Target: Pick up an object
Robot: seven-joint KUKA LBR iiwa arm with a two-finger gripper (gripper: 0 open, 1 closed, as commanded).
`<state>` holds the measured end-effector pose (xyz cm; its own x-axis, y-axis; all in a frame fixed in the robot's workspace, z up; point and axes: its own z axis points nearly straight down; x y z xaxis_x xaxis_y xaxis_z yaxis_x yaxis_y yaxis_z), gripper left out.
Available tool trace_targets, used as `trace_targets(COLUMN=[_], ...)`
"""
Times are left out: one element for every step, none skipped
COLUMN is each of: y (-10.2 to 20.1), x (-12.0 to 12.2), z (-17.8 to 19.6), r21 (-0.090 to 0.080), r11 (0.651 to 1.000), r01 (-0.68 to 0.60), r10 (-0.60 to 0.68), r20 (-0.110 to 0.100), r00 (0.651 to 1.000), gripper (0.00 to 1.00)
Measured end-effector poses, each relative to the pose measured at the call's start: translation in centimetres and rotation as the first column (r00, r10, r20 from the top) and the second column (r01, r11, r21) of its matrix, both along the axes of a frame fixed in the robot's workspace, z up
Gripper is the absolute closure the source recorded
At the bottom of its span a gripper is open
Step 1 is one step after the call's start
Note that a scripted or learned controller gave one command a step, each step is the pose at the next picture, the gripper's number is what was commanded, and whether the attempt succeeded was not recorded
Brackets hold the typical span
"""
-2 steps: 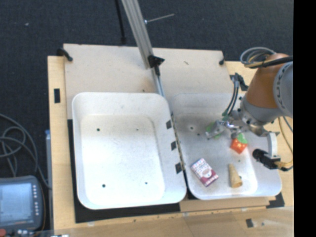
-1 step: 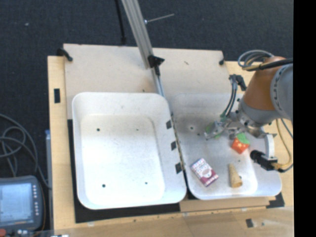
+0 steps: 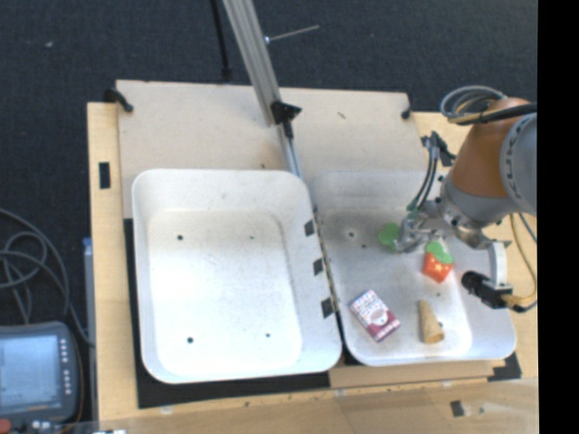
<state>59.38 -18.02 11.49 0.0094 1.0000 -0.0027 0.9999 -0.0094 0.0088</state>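
Arm is reaching in from the right of the frame, grey with an orange band, hanging over the right bin. Tool is sitting low over the middle of that bin, just beside a small green object; whether they are touching is not clear. Can't tell if the tool is wide or narrow, too small and dark here, and nothing is showing between its tips.

Right bin is also holding an orange-red object with a green top just lower right of the tool, a pink and white carton lying tilted near the lower middle of the frame, and a tan cone-shaped piece to the right of the carton, apart from it.

Left bin is sitting against the right one at centre left. Bench is carrying both. A metal rail is slanting down from the top centre.
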Motion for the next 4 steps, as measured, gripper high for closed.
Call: trace_targets(y=[-0.1, -0.3, 3.7, 8.6], x=[-0.8, -0.6, -1.4, -2.8], z=[4.9, 10.3, 10.7, 10.1], r21=[0.001, 0.000, 0.003, 0.003], r11=[1.000, 1.000, 1.000, 1.000], r01=[-0.001, -0.012, -0.015, -0.015], r10=[0.001, 0.012, 0.015, 0.015], r20=[-0.003, -0.001, -0.007, -0.009], r00=[1.000, 1.000, 1.000, 1.000], gripper=[1.00, 1.00, 1.00, 1.00])
